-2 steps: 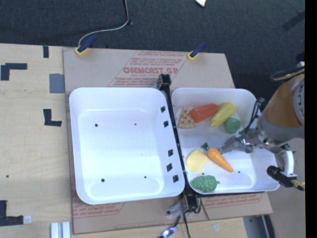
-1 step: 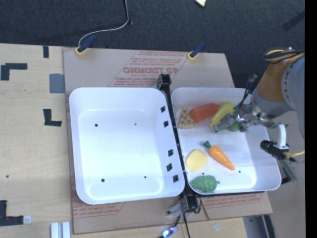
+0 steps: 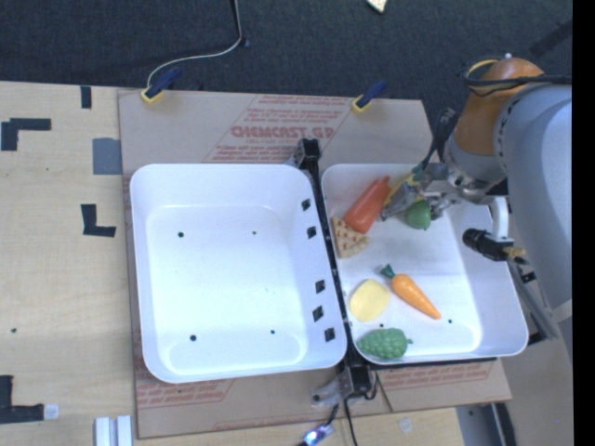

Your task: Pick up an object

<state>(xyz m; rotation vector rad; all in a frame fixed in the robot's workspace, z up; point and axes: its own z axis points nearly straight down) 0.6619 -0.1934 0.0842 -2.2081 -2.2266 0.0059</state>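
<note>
Hand (image 3: 412, 203) over right bin (image 3: 483, 333) — cardboard-covered bench (image 3: 270, 128), dark carpet (image 3: 112, 26).

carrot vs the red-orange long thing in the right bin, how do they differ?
Colour: the carrot is bright orange with a green stub at its top; the red-orange piece is redder, with no green that I can see.
Place: the carrot lies mid-bin, nearer the front; the red-orange piece lies near the back, by the divider.
Tilt: the carrot's slim end points front-right; the red-orange piece slants back-right.
Shared: both are elongated, lie flat in the right bin.

Robot lab: bench-mounted bins (image 3: 223, 179), cabling (image 3: 218, 49)
</note>
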